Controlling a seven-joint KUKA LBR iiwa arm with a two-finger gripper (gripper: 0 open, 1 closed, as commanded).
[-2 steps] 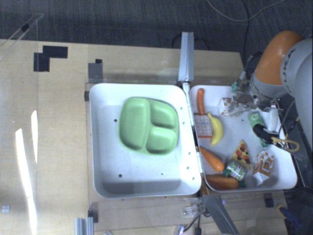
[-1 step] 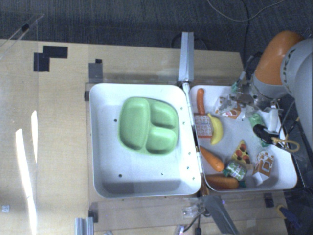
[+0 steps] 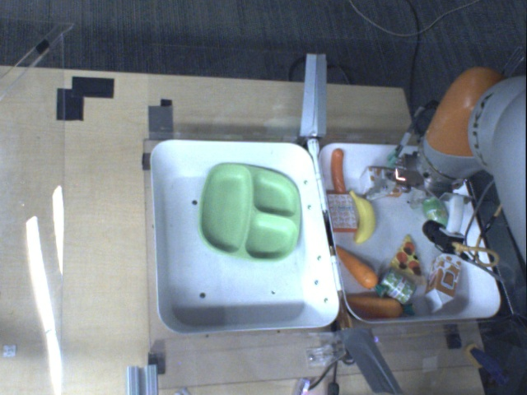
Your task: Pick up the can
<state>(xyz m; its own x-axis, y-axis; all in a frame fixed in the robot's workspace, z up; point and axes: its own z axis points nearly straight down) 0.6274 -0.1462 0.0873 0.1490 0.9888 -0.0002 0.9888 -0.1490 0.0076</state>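
The can [image 3: 397, 285] is small with a green label and silver ends. It lies on its side near the front of the right bin [image 3: 486, 303], between a carrot [image 3: 356, 267] and a small carton [image 3: 445, 276]. My gripper [image 3: 385, 181] hangs over the far part of the same bin, just right of the banana's [image 3: 363, 217] upper end. It is well behind the can and apart from it. The grey arm with its orange band [image 3: 459, 123] comes in from the right.
The right bin also holds a sausage [image 3: 338, 169], a red box [image 3: 342, 212], a pizza slice [image 3: 405, 255], an orange sausage-like piece [image 3: 375, 306] and a green item [image 3: 435, 211]. The left bin [image 3: 165, 245] holds a green divided plate [image 3: 249, 210]. A metal divider [image 3: 313, 97] stands between the bins.
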